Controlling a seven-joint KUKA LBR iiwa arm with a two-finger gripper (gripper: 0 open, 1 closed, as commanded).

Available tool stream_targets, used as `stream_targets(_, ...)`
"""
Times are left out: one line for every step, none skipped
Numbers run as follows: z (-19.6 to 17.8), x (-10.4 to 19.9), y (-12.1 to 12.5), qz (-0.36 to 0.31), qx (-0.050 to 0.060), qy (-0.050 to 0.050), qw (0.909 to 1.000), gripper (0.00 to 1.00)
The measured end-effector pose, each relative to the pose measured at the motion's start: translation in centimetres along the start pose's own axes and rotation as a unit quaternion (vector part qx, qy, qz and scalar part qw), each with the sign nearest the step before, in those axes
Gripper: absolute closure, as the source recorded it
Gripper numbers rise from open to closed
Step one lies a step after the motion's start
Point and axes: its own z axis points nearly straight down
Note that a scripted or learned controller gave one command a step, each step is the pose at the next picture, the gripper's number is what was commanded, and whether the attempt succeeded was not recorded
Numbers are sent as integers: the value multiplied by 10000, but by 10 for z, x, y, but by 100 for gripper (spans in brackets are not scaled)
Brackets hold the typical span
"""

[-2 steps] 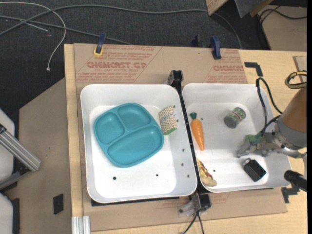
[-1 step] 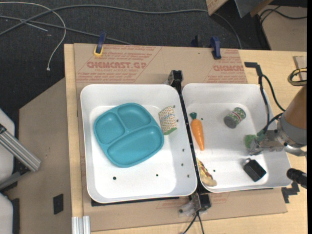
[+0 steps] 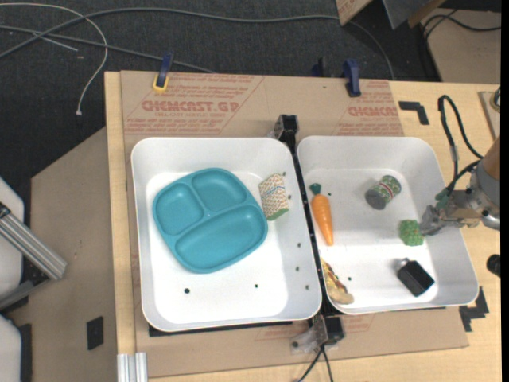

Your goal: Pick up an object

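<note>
Two white bins sit side by side across the middle of the frame. The left bin holds a blue plate and, at its right wall, a patterned cup lying on its side. The right bin holds a carrot near its left wall, a can tipped over right of centre, a green broccoli toward the right wall, a black block in the lower right corner, and a peel-like scrap at the lower left corner.

The gripper comes in from the right edge of the frame and sits low over the right bin's right rim, just beside the broccoli, on its upper right. Its tips are too small and cluttered to read, so I cannot tell whether the claw is wide or narrow, and nothing is visibly between them.

As a judgement, the pick is not yet done: every object rests on a bin floor. The broccoli looks the likely target, being nearest. What is left is closing on it and lifting it clear.
</note>
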Motion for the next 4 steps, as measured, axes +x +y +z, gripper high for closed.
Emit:
stream_targets(-44, 4, 4, -3, 1, 2, 10000, 100)
stream_targets(-99, 2, -5, -1, 6, 2, 10000, 100)
stream_targets(-88, 57, -10, -11, 41, 26, 10000, 100)
stream_targets(-82, 111, -12, -14, 42, 25, 10000, 100)
